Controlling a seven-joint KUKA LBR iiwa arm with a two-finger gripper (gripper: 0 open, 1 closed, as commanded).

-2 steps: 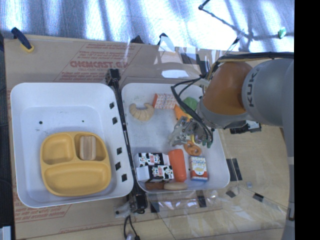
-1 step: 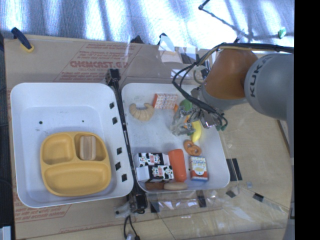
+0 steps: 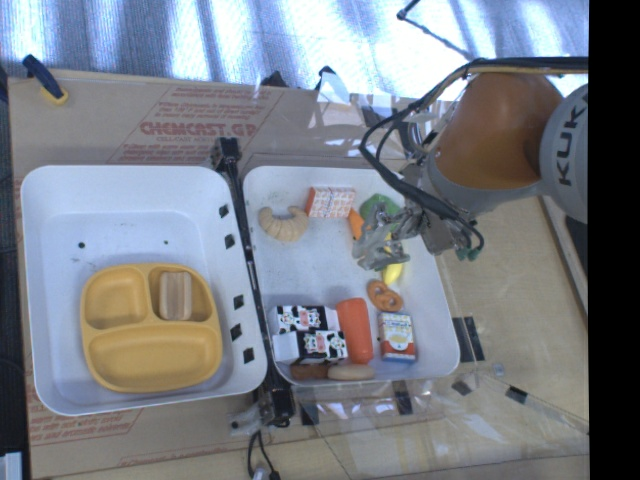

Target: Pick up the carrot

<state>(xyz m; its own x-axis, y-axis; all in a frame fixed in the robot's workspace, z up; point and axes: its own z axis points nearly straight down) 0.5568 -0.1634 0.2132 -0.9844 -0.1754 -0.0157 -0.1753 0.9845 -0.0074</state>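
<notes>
The carrot [image 3: 356,225] is a small orange piece with a green leafy top [image 3: 377,206], lying in the upper right part of the right bin [image 3: 300,268]. My gripper [image 3: 379,247] hangs low over the bin just right of and below the carrot, its metal body partly covering the leafy end. Nothing is visibly held in it. The grey arm with its orange band [image 3: 495,133] reaches in from the right above it.
The right bin also holds a croissant [image 3: 284,222], a cracker box [image 3: 331,202], a yellow piece [image 3: 394,273], a pretzel [image 3: 384,295], an orange-red cylinder [image 3: 354,330], cow-patterned cartons [image 3: 310,333] and a juice box [image 3: 398,336]. The left bin [image 3: 60,208] holds a yellow divided plate [image 3: 150,353].
</notes>
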